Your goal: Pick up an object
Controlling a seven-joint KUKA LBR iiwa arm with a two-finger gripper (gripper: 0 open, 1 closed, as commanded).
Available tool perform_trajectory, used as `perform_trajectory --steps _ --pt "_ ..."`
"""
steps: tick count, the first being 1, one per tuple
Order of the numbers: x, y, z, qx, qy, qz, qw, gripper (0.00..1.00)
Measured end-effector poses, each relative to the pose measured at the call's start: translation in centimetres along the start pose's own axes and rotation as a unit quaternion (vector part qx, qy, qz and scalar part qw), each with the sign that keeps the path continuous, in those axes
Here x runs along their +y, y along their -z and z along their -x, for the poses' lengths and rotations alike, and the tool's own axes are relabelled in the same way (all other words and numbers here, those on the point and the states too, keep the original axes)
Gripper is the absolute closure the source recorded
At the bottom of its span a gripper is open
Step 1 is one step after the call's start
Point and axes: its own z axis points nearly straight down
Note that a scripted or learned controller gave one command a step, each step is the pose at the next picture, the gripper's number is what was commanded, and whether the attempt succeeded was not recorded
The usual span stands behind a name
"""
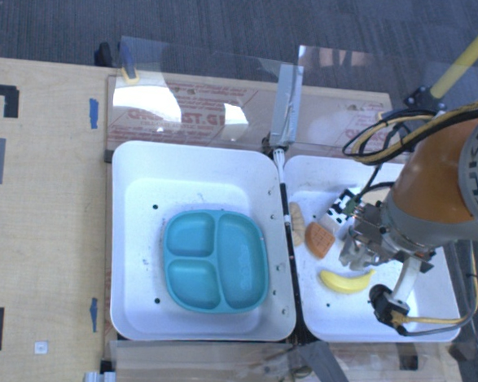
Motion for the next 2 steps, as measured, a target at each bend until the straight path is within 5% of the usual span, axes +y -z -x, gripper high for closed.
perform_trajectory --steps 1,2 --pt "1.4 -3.8 4.5 0.000 -0.355 0.001 0.9349 1.00" --pt "2.4 -0.9 0.8 0.001 -0.206 0.003 0.9785 1.00"
